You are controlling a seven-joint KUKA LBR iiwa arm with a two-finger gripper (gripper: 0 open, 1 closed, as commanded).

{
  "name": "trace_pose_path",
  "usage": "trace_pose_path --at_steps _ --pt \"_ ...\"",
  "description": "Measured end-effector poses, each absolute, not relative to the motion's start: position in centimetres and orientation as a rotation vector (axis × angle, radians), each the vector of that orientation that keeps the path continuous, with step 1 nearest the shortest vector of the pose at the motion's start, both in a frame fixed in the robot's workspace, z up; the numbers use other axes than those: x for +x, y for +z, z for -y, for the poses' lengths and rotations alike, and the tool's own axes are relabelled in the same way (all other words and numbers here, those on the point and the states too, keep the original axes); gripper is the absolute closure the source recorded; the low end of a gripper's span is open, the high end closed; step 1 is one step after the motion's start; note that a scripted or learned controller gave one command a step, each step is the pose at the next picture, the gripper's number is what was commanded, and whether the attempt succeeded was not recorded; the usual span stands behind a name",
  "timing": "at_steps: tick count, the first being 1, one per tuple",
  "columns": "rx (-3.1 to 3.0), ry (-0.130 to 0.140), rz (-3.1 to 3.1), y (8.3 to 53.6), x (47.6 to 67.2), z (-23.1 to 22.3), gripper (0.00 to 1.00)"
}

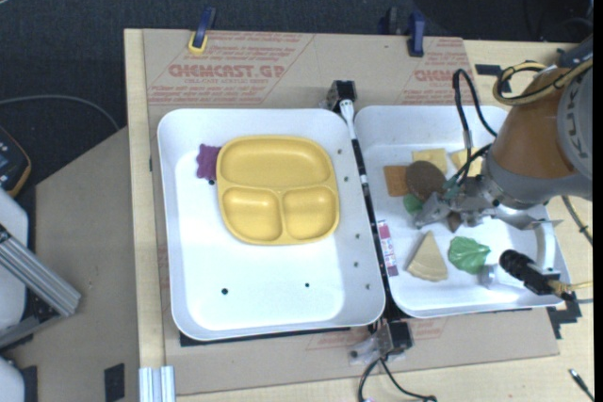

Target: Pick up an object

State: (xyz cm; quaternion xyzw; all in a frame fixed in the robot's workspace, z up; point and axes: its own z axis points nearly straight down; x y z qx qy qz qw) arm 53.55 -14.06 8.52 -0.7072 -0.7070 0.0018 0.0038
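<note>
- The gripper (441,210) is low over the middle of the right bin (443,301), on the arm that reaches in from the right. From this slant above, its metal tip merges with the things beneath it, so I cannot tell whether it is wide or narrow, and nothing can be seen held in it.
- The closest thing is a brown lump (426,176), just up and to the left of the gripper and seemingly touching its upper edge. It is roundish, a little longer across the bin than along it, and points no clear way.
- A small green piece (413,201) lies just left of the gripper, tucked under the brown lump's lower edge. It is too small to give an axis.
- A tan flat square (397,180) lies left of the lump, and a pale yellow square (430,157) lies above it. Both are partly overlapped by the lump.
- Below the gripper and a little left is a tan wedge (427,261), lying flat and apart from the rest. Its long axis runs up and down the view, with the narrow tip toward the gripper and the broad edge toward the near rim.
- A crumpled green leafy piece (468,252) sits below and slightly right of the gripper, near the wedge.
- My judgement is that the brown lump is the likeliest pick, as it needs only a short shift up-left. The crowding around it risks a grab on two things at once.
- Well apart, the left bin (264,297) holds a yellow divided plate (278,188) with a purple scrap (205,162) at its left edge.
</note>
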Motion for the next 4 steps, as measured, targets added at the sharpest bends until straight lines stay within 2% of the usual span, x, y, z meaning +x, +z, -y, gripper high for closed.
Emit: trace_pose_path --at_steps 1,3,4 --pt "-2.223 -0.001 2.220 9.9 53.8 14.1 1.00" --pt "-2.226 -0.004 2.226 21.0 52.7 15.4 1.00" --pt "-2.224 -0.004 2.226 22.6 52.8 15.4 1.00"
